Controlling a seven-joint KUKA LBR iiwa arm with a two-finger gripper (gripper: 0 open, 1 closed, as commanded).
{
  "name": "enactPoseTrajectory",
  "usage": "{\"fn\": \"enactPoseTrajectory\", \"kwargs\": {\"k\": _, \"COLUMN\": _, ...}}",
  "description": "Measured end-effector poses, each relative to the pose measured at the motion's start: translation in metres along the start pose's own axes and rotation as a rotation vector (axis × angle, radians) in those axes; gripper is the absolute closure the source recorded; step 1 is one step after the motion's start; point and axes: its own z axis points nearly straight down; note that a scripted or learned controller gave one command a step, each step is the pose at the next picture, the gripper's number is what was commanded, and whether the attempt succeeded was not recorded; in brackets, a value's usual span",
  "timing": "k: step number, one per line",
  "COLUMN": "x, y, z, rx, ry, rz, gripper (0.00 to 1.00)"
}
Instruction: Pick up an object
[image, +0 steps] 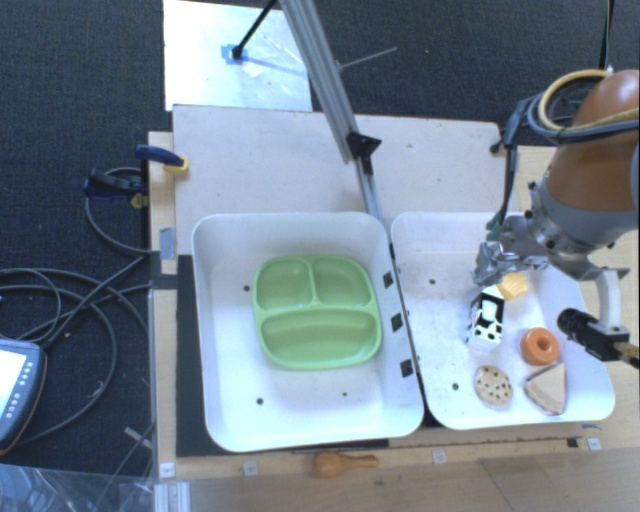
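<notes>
While the arm (590, 170) reaches in from the right edge, its gripper (492, 262) hangs low over the upper middle of the right bin (440, 240), and how far the hand is open, or whether it has hold of anything, cannot be told from this slant. Just beside the gripper's tip lies a yellow block (513, 287), and next to that, toward the bin's middle, a black-and-white patterned carton (487, 320). Nearer the front wall sit an orange ring (540, 346), a speckled round cookie (492, 386) and a tan wedge (547, 389), all close together. A green divided plate (317, 311) rests flat in the left bin (215, 330). On the bench's front edge lies a small orange-brown pear-shaped piece (343, 462).
</notes>
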Motion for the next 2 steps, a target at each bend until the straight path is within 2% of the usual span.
{"fn": "enactPoseTrajectory", "kwargs": {"k": 2, "x": 0.095, "y": 0.016, "z": 0.008, "rx": 0.002, "ry": 0.001, "rz": 0.000, "gripper": 1.00}}
